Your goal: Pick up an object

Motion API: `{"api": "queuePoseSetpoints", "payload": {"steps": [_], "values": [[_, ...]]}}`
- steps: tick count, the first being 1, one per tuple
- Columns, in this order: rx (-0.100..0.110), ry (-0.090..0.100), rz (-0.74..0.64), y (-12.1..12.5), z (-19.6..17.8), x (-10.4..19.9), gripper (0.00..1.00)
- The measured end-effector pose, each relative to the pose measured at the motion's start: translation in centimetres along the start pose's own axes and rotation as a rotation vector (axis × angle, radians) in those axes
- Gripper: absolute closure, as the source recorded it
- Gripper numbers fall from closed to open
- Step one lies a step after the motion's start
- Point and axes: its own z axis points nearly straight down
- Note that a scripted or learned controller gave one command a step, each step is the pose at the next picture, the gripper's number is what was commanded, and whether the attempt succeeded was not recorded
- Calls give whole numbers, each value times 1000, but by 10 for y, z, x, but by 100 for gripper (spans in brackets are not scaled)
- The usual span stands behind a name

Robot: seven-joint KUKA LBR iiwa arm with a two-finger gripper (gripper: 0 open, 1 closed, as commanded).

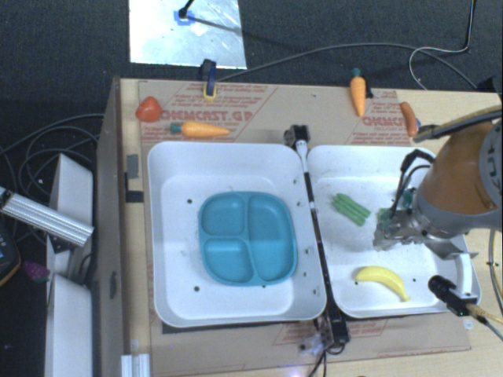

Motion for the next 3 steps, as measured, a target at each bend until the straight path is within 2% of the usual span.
{"api": "queuePoseSetpoints", "payload": {"steps": [1,2,3], "values": [[1,0,0,0,0,0,0],[-13,-4,-2,80,36,-24,0],[-5,-1,-4,145,15,-62,0]]}}
